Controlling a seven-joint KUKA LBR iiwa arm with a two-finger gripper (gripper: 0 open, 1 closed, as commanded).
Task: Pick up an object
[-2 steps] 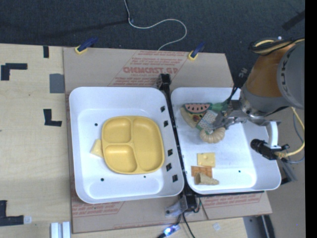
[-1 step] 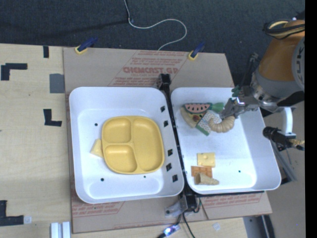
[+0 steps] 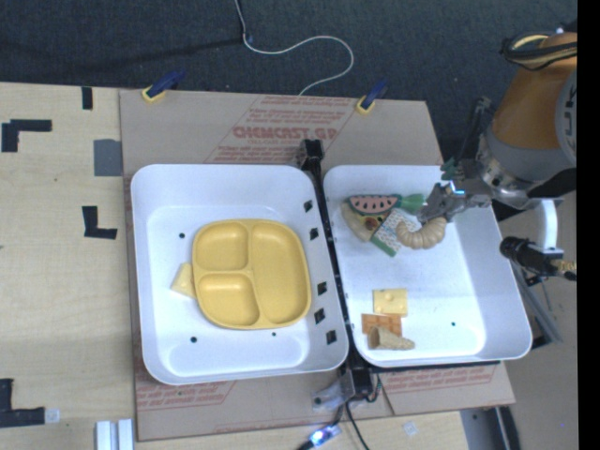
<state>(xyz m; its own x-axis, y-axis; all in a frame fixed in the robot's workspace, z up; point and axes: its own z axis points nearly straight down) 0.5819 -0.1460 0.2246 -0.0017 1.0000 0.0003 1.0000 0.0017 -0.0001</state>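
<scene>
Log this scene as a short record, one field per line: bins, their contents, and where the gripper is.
left bin: yellow divided plate, with a yellow wedge tucked at its left edge
right bin: watermelon slice, green packet, tan curved piece, yellow square, small brown pieces
gripper: low over the right bin's far side, at the tan curved piece
arm: enters from the right
grasp: cannot tell

Single fixed camera above the bench point(image 3: 56, 251), looking down at a slant. Both bins point(image 3: 150, 251) fully framed at mid distance. Arm point(image 3: 530, 120) enters at 3 o'clock.
</scene>
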